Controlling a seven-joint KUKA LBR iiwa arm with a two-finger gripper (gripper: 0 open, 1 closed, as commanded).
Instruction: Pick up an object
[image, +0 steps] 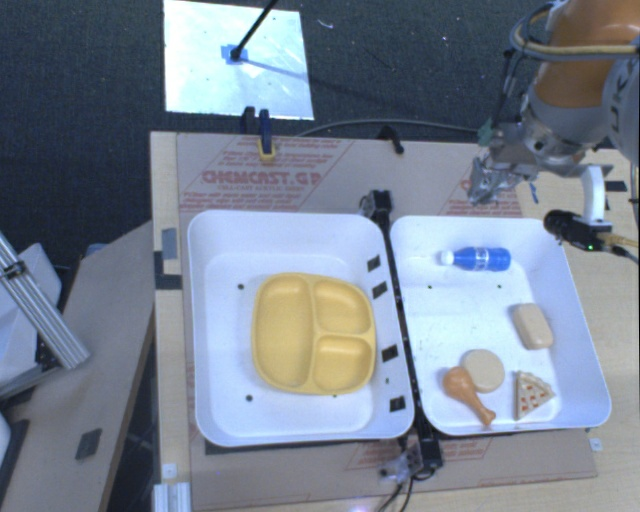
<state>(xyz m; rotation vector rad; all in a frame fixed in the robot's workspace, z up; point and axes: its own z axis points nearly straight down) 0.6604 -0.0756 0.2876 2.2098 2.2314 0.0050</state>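
Gripper (487, 188) hangs above the bench just past the far rim of the right bin (590, 330), high under the grey-and-orange arm (575, 75) that comes in from the right. Nothing sits between its fingers, and from this slant I cannot tell how far apart they stand.

Closest beneath it is the small bottle (478, 259), lying on its side near the far edge of the right bin, white cap to the left and blue body to the right. It looks like light, stiff plastic — smooth and round, so it will likely roll or squirt out if pinched off-centre. My judgement is to close across the middle of the blue body, fingers square to its long axis.

The other things lie nearer the camera in the same bin. A tan block (533, 325) sits by the right wall; it looks firm and flat-sided, an easy grasp across its short width. A round biscuit (484, 369) touches a toy drumstick (468, 391), which crowds both — the drumstick's thin end would be the place to take it. A pizza slice (532, 394) lies flat just beside them, low and hard to get fingers under.

A yellow divided plate (313, 333) rests in the left bin (215, 300), too broad for a simple pinch except at its rim.
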